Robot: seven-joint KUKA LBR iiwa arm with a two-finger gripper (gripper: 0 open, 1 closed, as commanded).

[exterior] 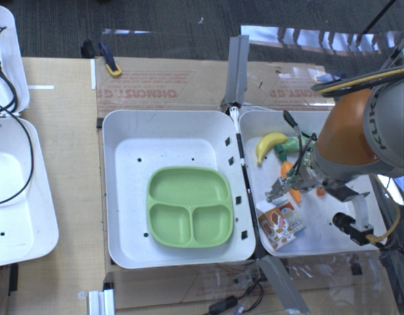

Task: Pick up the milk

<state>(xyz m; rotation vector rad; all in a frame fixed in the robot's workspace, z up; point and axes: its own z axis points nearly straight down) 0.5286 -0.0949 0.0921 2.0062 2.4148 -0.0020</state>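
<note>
Milk carton (281, 224) lies flat at the right bin's (320, 243) near-left corner, just below and left of the gripper (285, 188), apart from it. Can't tell the claw's state from this view. Banana (269, 144) and small veg crowd the bin's far side; bare floor to the carton's right. Left bin (123, 176) holds a green divided plate (190, 206). Cardboard behind reads mirrored, approx "CHEMCAST GP".

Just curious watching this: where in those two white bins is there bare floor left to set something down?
Left bin: bare floor along the back and left of the green divided plate. Right bin: crowded around the banana, carrot and milk carton, with the hand over them; a bare strip remains right of the carton.
</note>
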